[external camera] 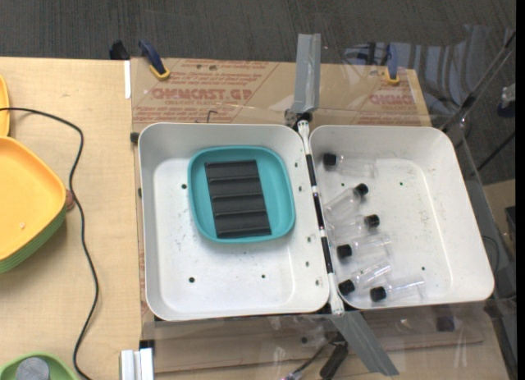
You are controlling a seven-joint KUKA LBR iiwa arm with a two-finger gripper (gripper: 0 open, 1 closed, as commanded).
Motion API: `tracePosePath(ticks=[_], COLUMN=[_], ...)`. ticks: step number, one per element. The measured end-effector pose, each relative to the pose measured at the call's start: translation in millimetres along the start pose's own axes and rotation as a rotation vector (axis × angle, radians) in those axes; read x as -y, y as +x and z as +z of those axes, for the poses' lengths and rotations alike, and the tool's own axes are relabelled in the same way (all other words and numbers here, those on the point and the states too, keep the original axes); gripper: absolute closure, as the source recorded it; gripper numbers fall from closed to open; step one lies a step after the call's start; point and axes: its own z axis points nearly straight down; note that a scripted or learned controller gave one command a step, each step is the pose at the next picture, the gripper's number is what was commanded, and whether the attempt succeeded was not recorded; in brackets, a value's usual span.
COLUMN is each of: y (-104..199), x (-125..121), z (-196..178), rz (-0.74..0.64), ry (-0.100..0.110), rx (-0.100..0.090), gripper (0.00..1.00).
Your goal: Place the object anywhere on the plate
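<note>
A teal square plate (242,194) lies in the left bin (164,231), with a black ribbed insert (237,199) on its middle. In the right bin (443,206) lie several clear plastic vials with black caps. One vial (344,197) rests near the divider, another (361,249) lies below it, and a third (399,290) sits close to the front wall.
A stack of yellow and green dishes (25,206) sits at the left on the wooden bench, with a black cable (82,231) looping beside it. A grey upright post (307,79) stands behind the bins. Clamps (153,60) hold the cardboard backing.
</note>
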Motion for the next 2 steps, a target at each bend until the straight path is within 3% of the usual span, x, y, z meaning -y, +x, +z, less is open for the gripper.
tracePosePath(ticks=[2], y=[7.5], x=[-16.8], z=[0.8], rz=[0.247], ry=[0.001], rx=[0.000], gripper=[0.00])
